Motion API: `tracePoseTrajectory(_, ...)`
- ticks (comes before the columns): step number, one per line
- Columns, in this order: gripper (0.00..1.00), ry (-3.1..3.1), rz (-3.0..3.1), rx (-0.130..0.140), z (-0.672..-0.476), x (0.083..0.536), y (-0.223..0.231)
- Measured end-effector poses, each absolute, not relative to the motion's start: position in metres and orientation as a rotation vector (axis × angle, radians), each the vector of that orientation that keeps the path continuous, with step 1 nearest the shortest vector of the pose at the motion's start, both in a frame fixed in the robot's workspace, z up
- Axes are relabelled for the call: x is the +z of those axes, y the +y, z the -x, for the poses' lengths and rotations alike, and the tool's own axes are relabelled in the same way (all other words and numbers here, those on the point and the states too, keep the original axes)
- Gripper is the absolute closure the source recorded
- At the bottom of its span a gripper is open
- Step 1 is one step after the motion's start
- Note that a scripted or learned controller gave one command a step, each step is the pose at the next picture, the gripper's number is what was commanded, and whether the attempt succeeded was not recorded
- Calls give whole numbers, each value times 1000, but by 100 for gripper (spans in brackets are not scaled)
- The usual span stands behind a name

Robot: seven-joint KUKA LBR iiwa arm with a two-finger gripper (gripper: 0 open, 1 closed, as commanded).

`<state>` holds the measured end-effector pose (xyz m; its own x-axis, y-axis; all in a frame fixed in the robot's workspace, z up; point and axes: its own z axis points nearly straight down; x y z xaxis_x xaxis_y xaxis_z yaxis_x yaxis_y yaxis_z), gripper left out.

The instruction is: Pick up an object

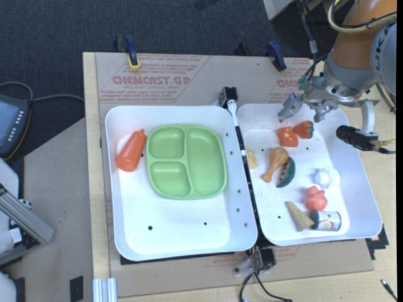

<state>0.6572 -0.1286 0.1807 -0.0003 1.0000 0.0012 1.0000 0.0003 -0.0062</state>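
You see the bench (189,74), a brown board with red lettering, bearing two white bins side by side. Take the green divided plate (187,161) as your landmark: it lies in the left bin (182,231), towards that bin's far half. The right bin (362,197) sits to the plate's right, touching the left bin along a dark seam. The grey arm (362,39), with its orange band, comes in well to the plate's upper right, above the far edge of the right bin.

The gripper (306,111) hangs over the far part of the right bin, its two fingers spread apart and nothing between them; you can count it as released.

An orange bottle (131,150) lies just left of the plate, tilted.

Right of the plate, across the seam, you find the loose objects. A chicken drumstick (275,162) lies nearest, with a dark green piece (286,172) touching its right side. A small pale yellow piece (252,160) lies by the seam. Further up sits a red-orange block (287,136) beside a red pepper-like piece (303,129), both just below the gripper. Lower right lie a white lump (322,177), a red-orange fruit (316,198), an ice-cream cone (300,214) and a small can (328,220).
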Motion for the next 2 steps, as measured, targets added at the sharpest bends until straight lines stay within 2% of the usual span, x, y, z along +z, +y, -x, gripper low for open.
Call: tracePoseTrajectory(2,0,-2220,2216,5,-660,82,-119)
